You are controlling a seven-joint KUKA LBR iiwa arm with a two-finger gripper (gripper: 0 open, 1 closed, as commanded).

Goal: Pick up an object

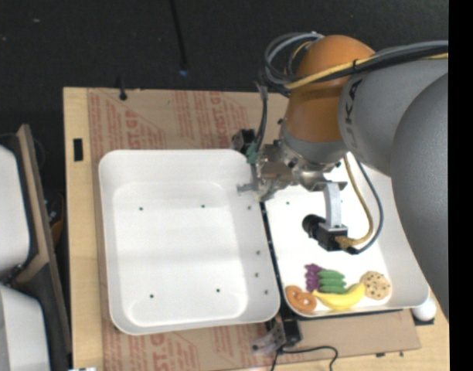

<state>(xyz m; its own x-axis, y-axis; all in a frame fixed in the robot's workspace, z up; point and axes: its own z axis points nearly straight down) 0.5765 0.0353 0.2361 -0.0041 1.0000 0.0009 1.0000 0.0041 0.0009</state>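
Note:
Several small toy foods lie along the near edge of the right bin (pixel 294 222): a yellow banana (pixel 337 298), purple grapes with green leaves (pixel 323 277), an orange slice (pixel 300 300) and a round cookie (pixel 376 285). My gripper (pixel 261 178) hangs over the far left corner of the right bin, at the rim shared with the left bin (pixel 175 238). The wrist hides its fingertips. It stands well apart from the toy foods, further back in the bin.
The grey arm with its orange band covers the far and right parts of the right bin. Both bins rest on a cardboard sheet (pixel 159 122). White containers (pixel 5 207) stand off the bench at the left edge.

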